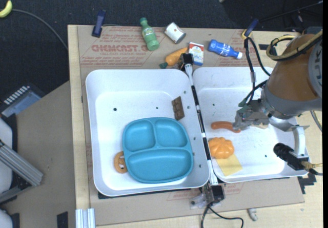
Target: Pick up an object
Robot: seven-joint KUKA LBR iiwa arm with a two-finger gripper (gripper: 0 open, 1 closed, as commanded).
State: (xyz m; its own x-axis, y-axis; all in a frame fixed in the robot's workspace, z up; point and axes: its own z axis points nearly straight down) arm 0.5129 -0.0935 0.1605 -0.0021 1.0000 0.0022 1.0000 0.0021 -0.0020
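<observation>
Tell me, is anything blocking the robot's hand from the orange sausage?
Nothing visible does. The gripper sits in the right bin, right at one end of the sausage. The orange pumpkin toy and yellow block lie below, out of its way.

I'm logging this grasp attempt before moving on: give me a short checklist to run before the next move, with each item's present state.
1. Pincer positioned over a target: ok, it sits in the right bin at the right end of the orange sausage.
2. Sausage held between the fingers: cannot tell, the wrist hides the contact.
3. Neighbours clear of the target: ok, the orange pumpkin-shaped toy and yellow block lie apart, below it.
4. Bin wall clearance: ok, the pincer is away from the divider between the bins.
5. Left bin undisturbed: ok, the blue tray lies flat.
</observation>
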